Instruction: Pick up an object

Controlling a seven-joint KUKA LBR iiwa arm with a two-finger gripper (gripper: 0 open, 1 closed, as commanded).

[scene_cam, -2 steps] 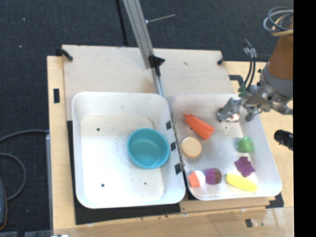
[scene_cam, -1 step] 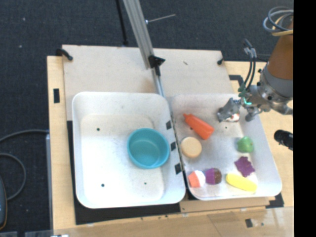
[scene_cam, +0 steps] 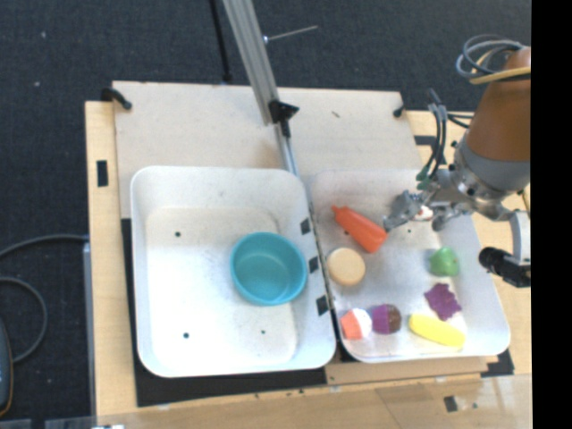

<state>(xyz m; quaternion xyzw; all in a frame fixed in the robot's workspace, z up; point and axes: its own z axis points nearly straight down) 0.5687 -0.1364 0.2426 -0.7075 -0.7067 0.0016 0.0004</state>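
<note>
My gripper hangs over the upper part of the right bin, with the grey arm and its orange band reaching in from the right. Its fingers stand open with nothing between them. An orange carrot-shaped piece lies just left of the left fingertip. A small green object lies just below the gripper. Lower in the bin are a tan round piece, a purple piece, a yellow banana shape, a dark maroon piece and a red-and-white piece.
The left bin holds a blue bowl near its right wall. A slanted metal pole rises from the joint between the two bins. Cables loop above the arm at the right.
</note>
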